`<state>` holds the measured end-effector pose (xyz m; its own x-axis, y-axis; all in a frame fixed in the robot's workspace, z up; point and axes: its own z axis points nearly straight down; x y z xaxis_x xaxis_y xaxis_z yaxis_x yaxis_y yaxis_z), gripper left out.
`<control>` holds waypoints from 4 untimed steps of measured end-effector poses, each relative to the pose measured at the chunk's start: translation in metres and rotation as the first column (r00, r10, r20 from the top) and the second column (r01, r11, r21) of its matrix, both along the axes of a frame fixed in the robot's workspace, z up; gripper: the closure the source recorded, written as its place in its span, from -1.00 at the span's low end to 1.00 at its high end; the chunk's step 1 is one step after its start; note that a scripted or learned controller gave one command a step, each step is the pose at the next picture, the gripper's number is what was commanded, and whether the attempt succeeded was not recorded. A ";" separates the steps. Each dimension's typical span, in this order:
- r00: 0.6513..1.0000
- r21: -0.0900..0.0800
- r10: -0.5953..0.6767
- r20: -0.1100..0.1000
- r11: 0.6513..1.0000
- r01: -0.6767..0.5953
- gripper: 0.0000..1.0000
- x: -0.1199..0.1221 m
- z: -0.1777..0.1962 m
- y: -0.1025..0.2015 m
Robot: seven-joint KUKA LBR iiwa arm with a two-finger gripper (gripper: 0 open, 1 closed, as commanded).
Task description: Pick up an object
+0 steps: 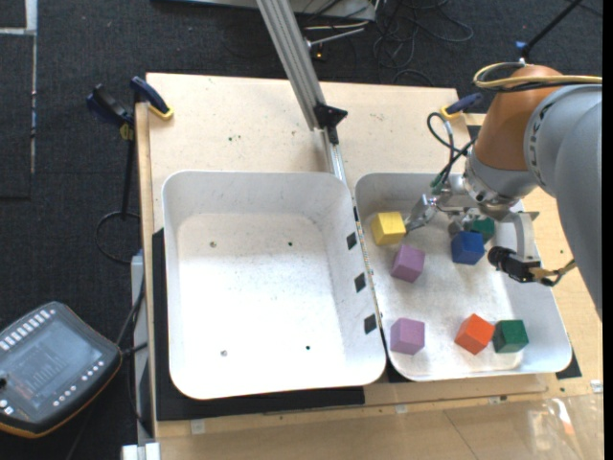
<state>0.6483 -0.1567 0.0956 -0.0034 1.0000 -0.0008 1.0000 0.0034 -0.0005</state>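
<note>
Arm's in from the right, big grey body and orange band hanging over the far corner of the right bin (551,348), while the left bin (182,199) lies wide beside it on the tabletop (239,113). Down at the wrist, the gripper (428,209) is low inside the right bin, tips slanting left. Whether it's spread or pinched, I can't tell from up here — the metal parts blur together, and nothing sits visibly between them.

Here's what matters: the yellow cube (389,227) lies just left of the tips and a touch nearer the camera, almost touching, close to the wall the two bins share. That looks like the target, so the coming move likely means a short slide left. The blue cube (467,247) sits just beneath the wrist, on the other side. One purple cube (407,263) is nearby below; a second purple cube (407,334), the orange cube (474,333) and green cube (510,335) wait along the near edge.
</note>
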 end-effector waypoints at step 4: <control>1.000 0.002 0.004 0.000 1.000 -0.004 1.00 -0.001 0.105 0.057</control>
<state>0.6475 -0.0999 0.2001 -0.0071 1.0000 0.0013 1.0000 0.0071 -0.0004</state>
